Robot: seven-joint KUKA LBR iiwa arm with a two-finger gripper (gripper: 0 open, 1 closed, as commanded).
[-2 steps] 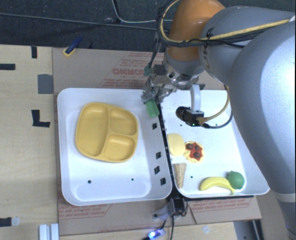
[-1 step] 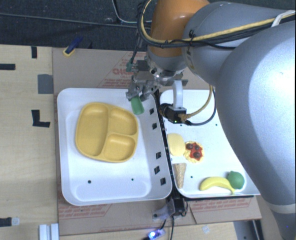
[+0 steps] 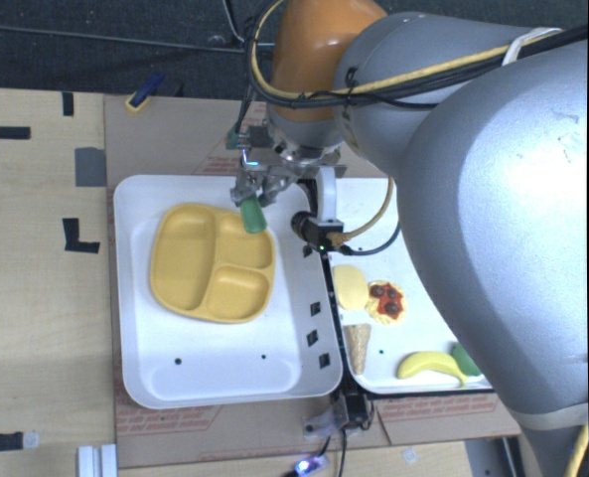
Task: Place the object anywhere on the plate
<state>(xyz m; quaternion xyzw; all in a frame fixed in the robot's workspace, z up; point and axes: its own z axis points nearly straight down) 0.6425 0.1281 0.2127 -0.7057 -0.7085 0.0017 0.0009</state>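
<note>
The yellow divided plate (image 3: 213,263) sat in the left bin (image 3: 135,296). Above the plate's upper right rim the gripper (image 3: 249,199) hung clamped on a small green object (image 3: 252,216), whose lower end overlapped that rim. Carry looked done; release was left, so the task wasn't complete. Right of the plate, in the right bin (image 3: 413,381): a pizza slice (image 3: 385,301), a waffle cone (image 3: 358,347), a banana (image 3: 428,366).
</note>
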